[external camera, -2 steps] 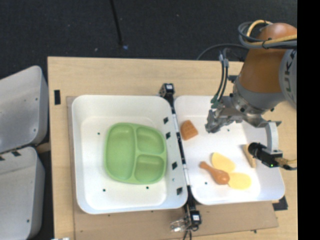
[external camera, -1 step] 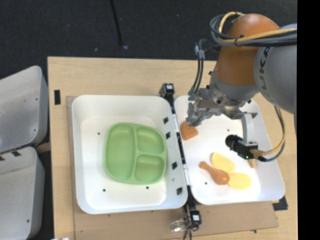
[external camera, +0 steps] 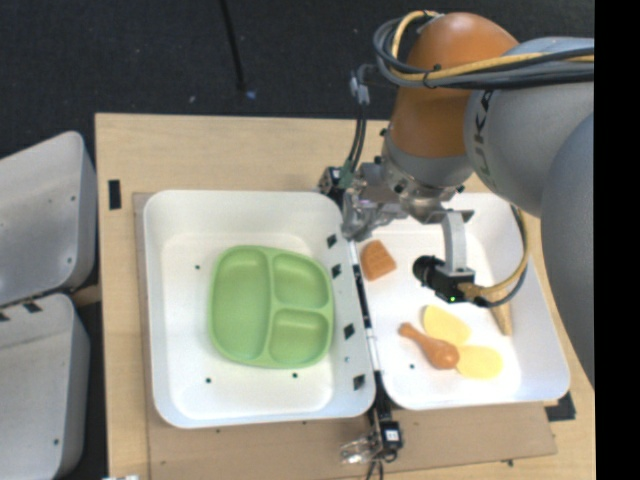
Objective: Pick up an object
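The right bin [external camera: 530,368] holds an orange-brown block [external camera: 377,260] near its left wall. A brown drumstick-shaped toy [external camera: 430,345] and two yellow pieces [external camera: 445,322] [external camera: 481,362] lie nearer the front. My gripper [external camera: 360,216] hangs over the bin's back left corner, just above and behind the orange-brown block. The big grey and orange wrist covers the back of the bin. I see nothing held in the gripper.
A green divided plate [external camera: 271,306] lies in the middle of the left bin [external camera: 175,388]. A black unit with a green light [external camera: 442,276] and a cable hang from the arm over the right bin. A tan sliver [external camera: 503,318] lies at the right.
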Action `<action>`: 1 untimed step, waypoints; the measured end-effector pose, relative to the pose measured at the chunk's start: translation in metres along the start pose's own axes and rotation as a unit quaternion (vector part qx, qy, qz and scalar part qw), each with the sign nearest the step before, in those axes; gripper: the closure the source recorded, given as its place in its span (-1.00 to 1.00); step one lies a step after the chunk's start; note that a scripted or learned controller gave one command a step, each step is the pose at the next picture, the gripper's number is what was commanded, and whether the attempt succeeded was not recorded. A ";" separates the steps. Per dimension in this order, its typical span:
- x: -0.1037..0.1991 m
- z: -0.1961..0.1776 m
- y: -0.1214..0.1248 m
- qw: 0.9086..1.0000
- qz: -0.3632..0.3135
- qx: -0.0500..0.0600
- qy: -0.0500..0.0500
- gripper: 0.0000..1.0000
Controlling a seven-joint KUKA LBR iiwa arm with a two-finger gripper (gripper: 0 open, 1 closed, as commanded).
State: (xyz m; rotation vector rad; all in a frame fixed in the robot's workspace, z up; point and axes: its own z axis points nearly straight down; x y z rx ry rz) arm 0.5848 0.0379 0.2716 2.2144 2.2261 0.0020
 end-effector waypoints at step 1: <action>0.050 0.003 0.018 1.000 0.000 0.000 0.000 1.00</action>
